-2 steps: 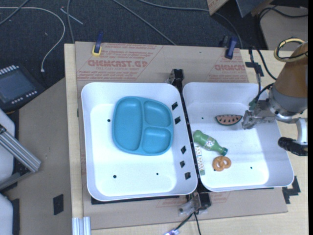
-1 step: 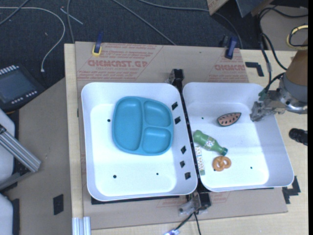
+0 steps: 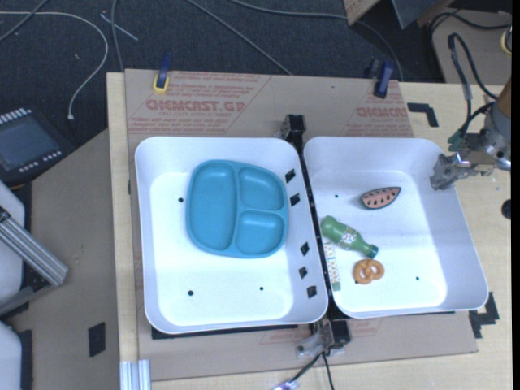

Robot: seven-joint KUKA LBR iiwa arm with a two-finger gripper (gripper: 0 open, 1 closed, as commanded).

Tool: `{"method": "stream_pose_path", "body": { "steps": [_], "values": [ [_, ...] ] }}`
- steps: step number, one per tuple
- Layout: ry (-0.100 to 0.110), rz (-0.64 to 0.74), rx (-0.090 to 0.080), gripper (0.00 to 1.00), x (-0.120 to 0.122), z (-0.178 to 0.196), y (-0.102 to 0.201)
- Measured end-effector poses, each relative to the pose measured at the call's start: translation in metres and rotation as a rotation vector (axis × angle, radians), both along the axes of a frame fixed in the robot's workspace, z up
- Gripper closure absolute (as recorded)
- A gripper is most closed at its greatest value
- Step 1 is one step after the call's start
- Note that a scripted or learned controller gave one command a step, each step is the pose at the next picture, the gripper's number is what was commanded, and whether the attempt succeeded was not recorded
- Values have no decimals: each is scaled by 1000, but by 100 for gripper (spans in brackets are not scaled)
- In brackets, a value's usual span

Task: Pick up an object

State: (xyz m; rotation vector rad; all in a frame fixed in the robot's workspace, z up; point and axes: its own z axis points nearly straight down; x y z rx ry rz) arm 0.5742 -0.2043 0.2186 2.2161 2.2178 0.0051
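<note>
The right bin (image 3: 455,258) holds three small things: a watermelon slice (image 3: 380,197) near its middle, a green bottle (image 3: 348,236) lying on its side by the left wall, and a pretzel (image 3: 367,270) just below the bottle. My gripper (image 3: 449,169) hangs over the bin's upper right rim, to the right of the watermelon slice and well apart from it. Nothing shows between its fingers.
The left bin (image 3: 162,283) holds a blue divided plate (image 3: 236,208). Black clips run along the divider between the bins. Blue clamps (image 3: 382,77) hold the cardboard base at the back. Cables lie on the dark floor beyond.
</note>
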Motion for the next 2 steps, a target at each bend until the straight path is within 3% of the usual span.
{"method": "stream_pose_path", "body": {
  "steps": [1,2],
  "values": [
    [-2,0,-1,100,-3,63,-5],
    [9,5,5,100,-1,47,53]
  ]
}}
